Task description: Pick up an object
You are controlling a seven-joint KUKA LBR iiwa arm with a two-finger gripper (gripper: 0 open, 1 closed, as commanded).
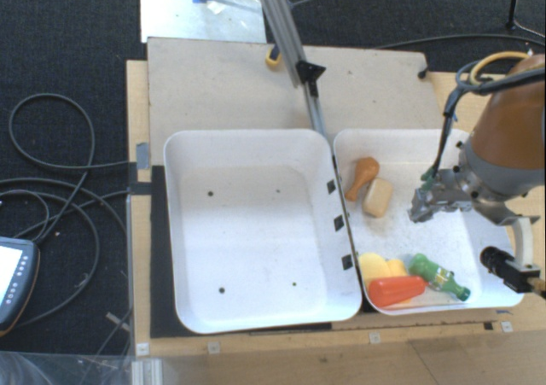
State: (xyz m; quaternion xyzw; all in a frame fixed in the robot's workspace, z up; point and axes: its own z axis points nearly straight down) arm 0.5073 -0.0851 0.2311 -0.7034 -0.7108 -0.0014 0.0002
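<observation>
The right bin [401,140] holds a brown drumstick-shaped toy [363,176] and a pale beige block [378,198] near its left wall. At its front lie a yellow piece [380,267], a red-orange carrot-like toy [396,290] and a green bottle [438,277]. My gripper [424,207] hangs over the middle of the right bin, right of the beige block and above the green bottle. Nothing shows between its fingers.
The left bin [247,148] stands beside the right one. A slanted metal pole [286,25] crosses the back of the bench. Cables [51,170] and a tablet [13,277] lie on the floor to the left. My arm's orange band [512,119] fills the right side.
</observation>
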